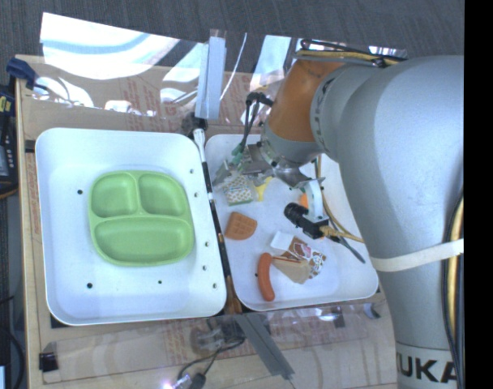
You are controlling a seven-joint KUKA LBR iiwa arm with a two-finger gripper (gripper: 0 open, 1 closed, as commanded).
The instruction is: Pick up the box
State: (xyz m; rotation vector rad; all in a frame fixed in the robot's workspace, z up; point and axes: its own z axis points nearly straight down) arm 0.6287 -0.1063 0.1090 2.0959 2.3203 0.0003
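I see two white bins side by side on a bench. The left bin has a green plate in it. The plate has three parts, two small ones at the back and one big one at the front.

The big grey arm comes in from the right and bends down over the back of the right bin. It has an orange band near its end. The pincer hangs low at the back left corner of that bin, close to the wall between the two bins. The arm hides a lot of it, so I cannot tell if it is spread or pressed together, or if it is pinching a thing.

The box is small and pale with dots on it. It lies in the right bin, just in front of the pincer and near the left wall. It looks a bit tilted. I cannot tell if the pincer touches it.

A brown waffle lies just in front of the box. A red sausage lies near the front of the bin. A flat brown and white pack lies beside the sausage, to its right.
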